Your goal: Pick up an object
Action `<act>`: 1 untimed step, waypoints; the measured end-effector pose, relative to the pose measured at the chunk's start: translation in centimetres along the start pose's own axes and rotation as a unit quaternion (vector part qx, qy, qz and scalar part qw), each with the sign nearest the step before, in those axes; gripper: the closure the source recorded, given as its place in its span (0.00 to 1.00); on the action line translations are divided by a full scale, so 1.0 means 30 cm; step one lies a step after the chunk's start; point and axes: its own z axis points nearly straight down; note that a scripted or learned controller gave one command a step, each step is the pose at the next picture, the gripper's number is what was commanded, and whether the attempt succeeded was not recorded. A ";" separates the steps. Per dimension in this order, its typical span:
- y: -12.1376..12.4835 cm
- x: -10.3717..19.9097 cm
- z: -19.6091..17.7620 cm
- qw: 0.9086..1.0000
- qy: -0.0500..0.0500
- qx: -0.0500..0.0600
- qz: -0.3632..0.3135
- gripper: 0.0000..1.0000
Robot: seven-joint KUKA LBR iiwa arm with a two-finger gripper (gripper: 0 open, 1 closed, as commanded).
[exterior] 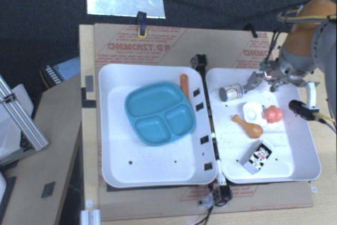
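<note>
My gripper (263, 79) hung over the far end of the right bin (297, 147), grey metal below the orange band of my wrist. From this slant I could not tell how far it was open, and I saw nothing held in it.

Nearest to it lay a small can (231, 93), a stubby silver-grey cylinder tipped on its side, just beside my gripper toward the view's left and a little nearer the camera, apart from it. Further toward the camera, near the middle of the bin, sat a flat white piece (253, 111) with rounded edges. A soft-looking pink lump (273, 114) touched its right side. Just below those lay a tan drumstick-shaped toy (248, 126), smooth, with a thin handle and a round bulb end. Well apart from my gripper, near the bin's front wall, a small black-and-white box (257, 157) lay at an angle.

Both bins were shallow, glossy white plastic with rounded corners. In the left bin (116, 158) a blue divided plate (159, 113) lay tilted, with three compartments. An orange sausage-shaped toy (184, 83) rested at its far right edge. Under the bins lay a brown cardboard sheet (158, 45) printed with red lettering.
</note>
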 end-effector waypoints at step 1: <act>0.004 -0.002 0.045 1.000 -0.001 -0.003 0.000 0.00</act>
